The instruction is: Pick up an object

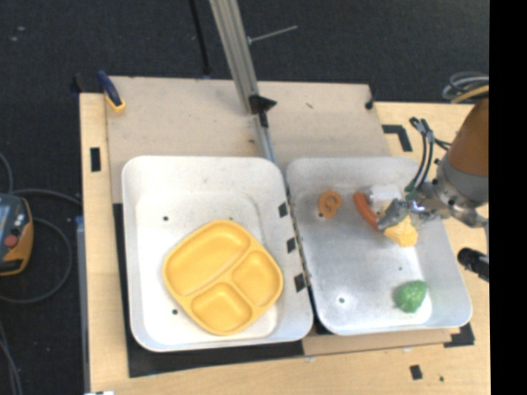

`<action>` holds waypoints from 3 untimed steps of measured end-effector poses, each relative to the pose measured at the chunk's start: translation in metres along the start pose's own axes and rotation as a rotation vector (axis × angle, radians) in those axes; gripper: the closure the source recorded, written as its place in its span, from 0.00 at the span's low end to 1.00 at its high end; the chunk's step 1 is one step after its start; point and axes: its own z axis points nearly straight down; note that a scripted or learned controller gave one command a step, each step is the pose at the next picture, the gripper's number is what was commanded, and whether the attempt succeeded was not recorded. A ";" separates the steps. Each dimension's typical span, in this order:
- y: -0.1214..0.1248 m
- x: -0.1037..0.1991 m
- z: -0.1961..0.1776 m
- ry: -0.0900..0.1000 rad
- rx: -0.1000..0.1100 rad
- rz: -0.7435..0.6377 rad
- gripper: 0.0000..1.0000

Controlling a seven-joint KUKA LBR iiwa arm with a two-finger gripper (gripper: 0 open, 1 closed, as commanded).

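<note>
The right bin (354, 303) holds a small orange ring-shaped piece (329, 204), a red-orange sausage-like piece (366, 207), a yellow chunk (403, 234) and a green leafy piece (410, 295). My gripper (398, 216) reaches in from the right edge, low over the bin, its tip between the red-orange piece and the yellow chunk. It stands close above the yellow chunk; whether it touches it is unclear. A small white item (384, 194) lies just behind the gripper.
The left bin (148, 179) holds a yellow three-compartment plate (222, 276). A slanted metal post (239, 48) rises behind the bins. Cables (424, 142) hang by the arm at the right.
</note>
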 end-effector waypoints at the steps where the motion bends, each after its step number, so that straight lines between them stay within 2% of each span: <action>1: 0.007 0.001 -0.063 -0.001 -0.001 0.000 1.00; 2: 0.008 0.000 -0.070 0.001 0.003 -0.001 1.00; 3: 0.015 0.049 -0.083 0.003 0.003 -0.004 1.00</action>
